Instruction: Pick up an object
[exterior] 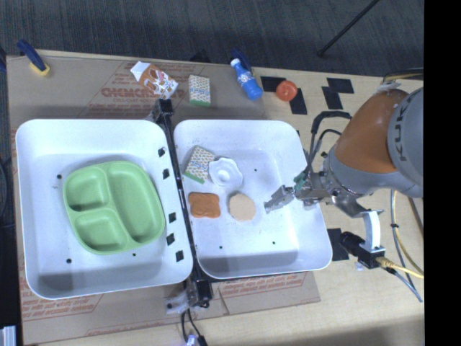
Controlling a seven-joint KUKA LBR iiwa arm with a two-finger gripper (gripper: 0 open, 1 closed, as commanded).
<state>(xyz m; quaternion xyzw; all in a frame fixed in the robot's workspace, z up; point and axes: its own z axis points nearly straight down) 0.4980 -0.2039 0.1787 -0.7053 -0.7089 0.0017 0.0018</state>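
Hovering with claw [276, 202] state impossible to tell, just right of round tan cookie [242, 207]: probably light, stiff, thin, brittle, best pinched gently across its edges.

The claw [276, 201] hangs low in the right bin [310, 244], just right of a tan round piece [242, 207]; an orange-brown piece [204, 205] lies left of that round piece.

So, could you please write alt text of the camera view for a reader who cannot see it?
A grey arm's two-finger gripper hangs over the right white bin, beside a round tan cookie, an orange-brown toast slice, a white fried egg toy and a green patterned packet. The left white bin holds a green divided plate.
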